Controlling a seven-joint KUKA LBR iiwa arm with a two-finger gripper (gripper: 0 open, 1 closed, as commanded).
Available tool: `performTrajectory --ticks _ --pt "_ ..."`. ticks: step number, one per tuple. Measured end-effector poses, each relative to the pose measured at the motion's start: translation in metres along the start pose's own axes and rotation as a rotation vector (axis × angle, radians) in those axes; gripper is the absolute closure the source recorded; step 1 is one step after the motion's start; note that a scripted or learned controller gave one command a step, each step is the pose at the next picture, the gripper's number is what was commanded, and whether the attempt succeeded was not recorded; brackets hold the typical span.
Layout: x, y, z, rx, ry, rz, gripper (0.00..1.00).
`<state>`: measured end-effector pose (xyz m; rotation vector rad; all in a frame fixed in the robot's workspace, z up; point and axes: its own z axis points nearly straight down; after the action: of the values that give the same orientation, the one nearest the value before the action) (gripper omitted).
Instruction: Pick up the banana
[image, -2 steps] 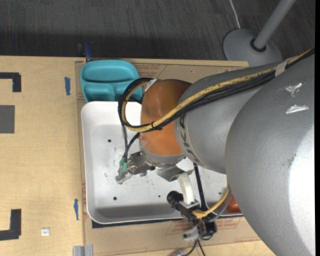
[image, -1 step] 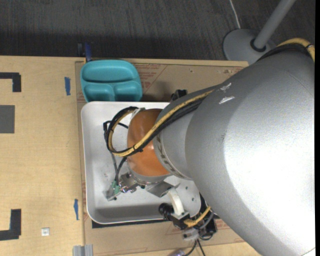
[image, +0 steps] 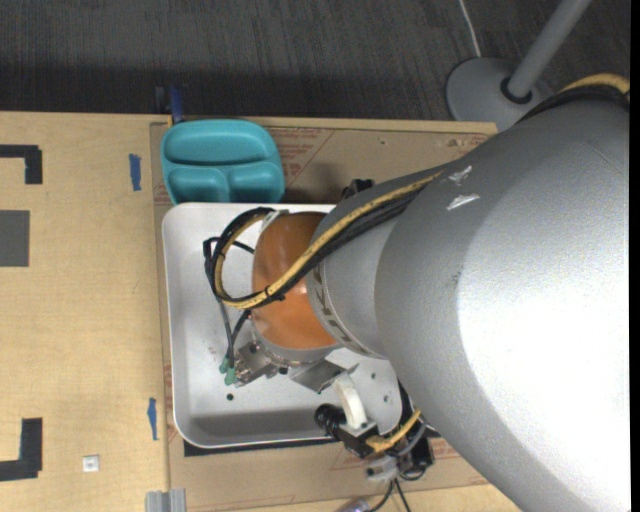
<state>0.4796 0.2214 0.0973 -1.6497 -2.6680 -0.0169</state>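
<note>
The grey arm (image: 500, 300) is filling the near right of the view, its broad barrel covering most of that side and hiding whatever is lying beneath it. Its orange band (image: 285, 285) is sitting over the middle of the white bin (image: 190, 330), and black and yellow cables (image: 240, 270) are looping out from the band to its left. The wrist is pointing down into the bin, so the claw itself is hidden under the band and flange; I cannot tell how it stands or whether it has hold of anything. A small metal bracket with green tips (image: 235, 372) is poking out at the lower left of the wrist, hanging just above the bin floor. A white and black fitting (image: 350, 410) with more cabling is jutting out at the lower right, over the bin's near rim.

The bare part of the bin floor, to the left of the wrist, is showing a few dark specks. The banana cannot be made out; the arm is covering the rest of the bin.

Beyond the wrist, a teal moulded tray (image: 222, 160) is lying on the brown desk (image: 80, 300), touching the bin's far rim. Bits of blue tape (image: 136, 172) are sticking to the desk left of the tray. Farthest back, a grey round stand base (image: 480, 90) is resting on dark floor.
</note>
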Motion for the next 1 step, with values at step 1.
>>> performTrajectory --ticks 1 --pt "0.0003 0.0004 -0.0097 -0.001 0.0 0.001 1.0"
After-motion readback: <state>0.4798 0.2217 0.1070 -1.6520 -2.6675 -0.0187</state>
